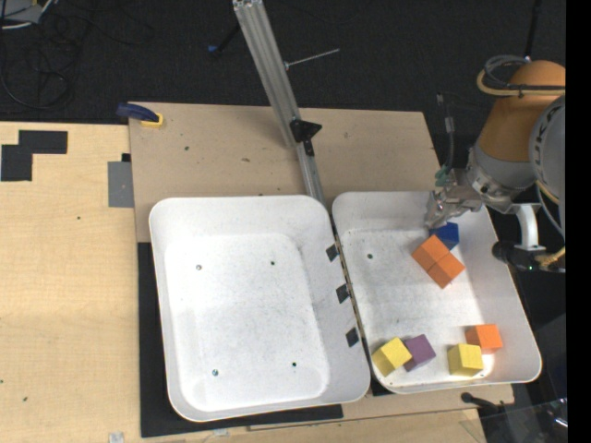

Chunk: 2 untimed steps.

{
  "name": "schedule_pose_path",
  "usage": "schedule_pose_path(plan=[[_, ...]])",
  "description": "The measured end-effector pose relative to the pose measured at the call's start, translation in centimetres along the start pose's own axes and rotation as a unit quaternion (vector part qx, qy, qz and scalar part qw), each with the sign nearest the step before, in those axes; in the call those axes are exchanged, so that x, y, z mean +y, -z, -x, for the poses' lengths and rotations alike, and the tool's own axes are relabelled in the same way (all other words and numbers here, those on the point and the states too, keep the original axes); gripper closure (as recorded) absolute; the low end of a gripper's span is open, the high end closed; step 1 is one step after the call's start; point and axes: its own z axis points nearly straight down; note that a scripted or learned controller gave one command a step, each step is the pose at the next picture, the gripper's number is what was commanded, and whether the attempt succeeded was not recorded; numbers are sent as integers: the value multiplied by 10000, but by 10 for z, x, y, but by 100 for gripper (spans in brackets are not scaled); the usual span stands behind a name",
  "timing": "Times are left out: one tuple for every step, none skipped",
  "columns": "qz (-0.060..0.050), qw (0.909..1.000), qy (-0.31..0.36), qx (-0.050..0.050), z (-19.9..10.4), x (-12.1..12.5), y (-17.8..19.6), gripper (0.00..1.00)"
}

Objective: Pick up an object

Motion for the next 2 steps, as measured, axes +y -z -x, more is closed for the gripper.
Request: schedule_pose_path(plan=[[-3,10000,-6,8,-2,2,43,100],[2,10000,-25,4,4,2,89,100]])
